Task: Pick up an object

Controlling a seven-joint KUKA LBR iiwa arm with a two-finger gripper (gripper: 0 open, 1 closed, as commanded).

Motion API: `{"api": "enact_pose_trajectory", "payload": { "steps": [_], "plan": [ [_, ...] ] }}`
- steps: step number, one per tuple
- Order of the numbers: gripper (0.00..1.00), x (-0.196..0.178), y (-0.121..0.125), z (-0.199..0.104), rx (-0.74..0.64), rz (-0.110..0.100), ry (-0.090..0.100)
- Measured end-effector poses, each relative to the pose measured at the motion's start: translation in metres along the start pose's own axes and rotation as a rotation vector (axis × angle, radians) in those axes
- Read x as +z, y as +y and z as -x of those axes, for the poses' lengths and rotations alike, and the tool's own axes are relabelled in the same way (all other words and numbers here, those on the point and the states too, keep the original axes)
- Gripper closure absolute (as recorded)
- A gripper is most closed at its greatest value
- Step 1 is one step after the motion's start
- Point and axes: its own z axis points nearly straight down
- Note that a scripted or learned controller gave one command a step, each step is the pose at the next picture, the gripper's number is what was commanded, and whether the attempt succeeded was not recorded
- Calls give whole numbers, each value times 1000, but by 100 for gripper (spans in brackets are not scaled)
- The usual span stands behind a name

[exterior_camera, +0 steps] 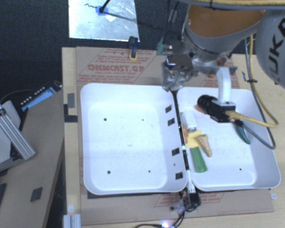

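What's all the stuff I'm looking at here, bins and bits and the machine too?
Shallow plastic bin: one, white, left side of the bench.
Second shallow plastic bin: one, white, right side, touching the first.
Green stick-shaped object: one, green, right bin near the divide.
Tan cone-shaped object: one, tan, beside the green stick.
Small white tube: one, white, right bin above the cone.
Teal-handled tool: one, teal, right bin's right part.
Cardboard sheet: one, brown with red print, under both bins.
Arm: one, grey and orange, upper right.
Pincer: one, metal, over the bins' far edge.
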Motion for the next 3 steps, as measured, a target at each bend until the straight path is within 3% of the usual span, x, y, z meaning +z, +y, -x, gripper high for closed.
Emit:
{"api": "enact_pose_trajectory", "payload": {
  "steps": [1, 2, 3],
  "plan": [
    [100, -112, 79, 19, 10, 27, 2],
    [100, -85, 64, -6, 3, 10, 2],
    [100, -32, -27, -26, 1, 4, 1]
  ]
}}
